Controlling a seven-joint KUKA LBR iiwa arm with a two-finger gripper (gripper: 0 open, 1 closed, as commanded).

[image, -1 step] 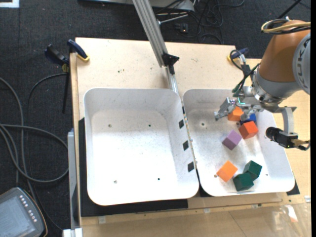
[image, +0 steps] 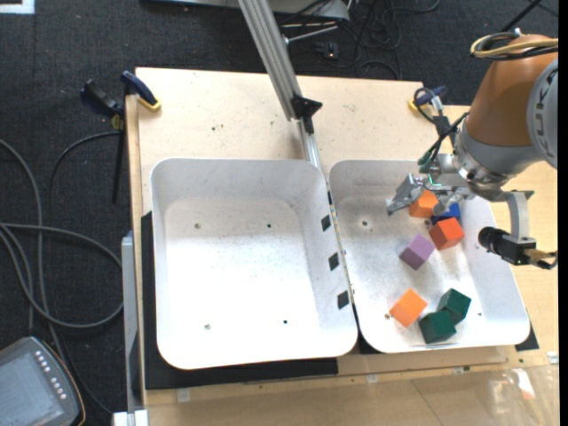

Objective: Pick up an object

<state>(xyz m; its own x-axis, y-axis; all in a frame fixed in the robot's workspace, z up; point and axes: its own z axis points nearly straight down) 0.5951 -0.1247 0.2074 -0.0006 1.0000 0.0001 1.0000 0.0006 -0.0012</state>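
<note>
The right bin (image: 373,327) holds several small blocks. My gripper (image: 410,195) hangs low over the bin's upper middle, reaching in from the right. An orange block (image: 426,205) lies right against the gripper's lower right side, partly covered by it; whether it is gripped cannot be made out. A blue block (image: 453,209) and a red-orange block (image: 446,231) sit just right of it. A purple block (image: 415,252) lies below them. Near the front edge are another orange block (image: 408,308) and two dark green blocks (image: 456,303) (image: 437,327).
The left bin (image: 177,238) stands beside the right one, and the two overlap in the middle. A slanted metal rail (image: 271,43) runs down to the bins' shared back corner. Clamps (image: 142,91) (image: 428,98) grip the bench's back corners. Cables lie on the floor at left.
</note>
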